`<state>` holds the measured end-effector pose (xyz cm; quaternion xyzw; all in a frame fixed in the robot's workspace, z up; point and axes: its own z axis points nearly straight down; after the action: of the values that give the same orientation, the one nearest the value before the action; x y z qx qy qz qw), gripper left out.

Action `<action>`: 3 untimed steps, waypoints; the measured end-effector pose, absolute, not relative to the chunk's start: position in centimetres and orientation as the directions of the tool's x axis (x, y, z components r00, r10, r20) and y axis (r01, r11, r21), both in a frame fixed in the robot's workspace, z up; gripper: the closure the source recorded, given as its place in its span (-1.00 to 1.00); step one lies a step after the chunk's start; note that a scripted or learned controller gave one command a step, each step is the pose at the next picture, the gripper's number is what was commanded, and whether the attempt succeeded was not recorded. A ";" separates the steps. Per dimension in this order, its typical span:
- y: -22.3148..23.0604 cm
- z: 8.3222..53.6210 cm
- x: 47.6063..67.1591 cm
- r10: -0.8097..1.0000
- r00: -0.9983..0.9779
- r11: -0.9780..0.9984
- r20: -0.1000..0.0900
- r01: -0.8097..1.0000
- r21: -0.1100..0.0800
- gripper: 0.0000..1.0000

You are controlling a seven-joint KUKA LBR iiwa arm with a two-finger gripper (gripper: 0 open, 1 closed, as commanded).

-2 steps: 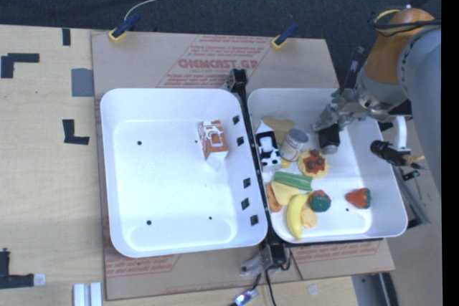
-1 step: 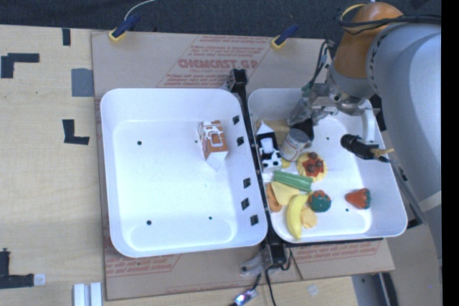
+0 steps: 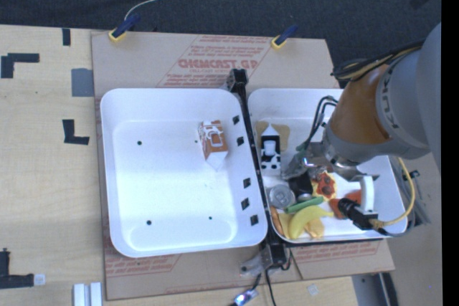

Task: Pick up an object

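A: gripper (image 3: 305, 170) sits low in the right bin (image 3: 287, 98), centre-right of frame — finger state can't tell, arm blocks it.

B: nearest pick?

A: banana (image 3: 305, 220) — just below-left of it, lower right of frame. Yellow, curved, long axis roughly left-right.

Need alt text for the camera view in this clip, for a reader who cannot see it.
A grey arm with an orange band reaches from the right into the right white bin, its end effector low among cluttered items including a banana. The left white bin holds a small brown and white carton.
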<state>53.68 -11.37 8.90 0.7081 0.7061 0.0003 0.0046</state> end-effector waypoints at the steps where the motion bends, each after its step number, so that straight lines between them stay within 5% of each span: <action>1: -10.3 9.8 56.4 1.000 0.005 -0.005 -0.016 1.000 -0.001 1.00; 2: -9.7 13.1 60.0 1.000 -0.001 0.001 -0.002 1.000 0.003 1.00; 3: -5.0 18.8 57.7 1.000 -0.005 0.005 0.002 1.000 0.002 1.00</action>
<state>57.73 -5.02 18.75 0.7052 0.7090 0.0013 -0.0001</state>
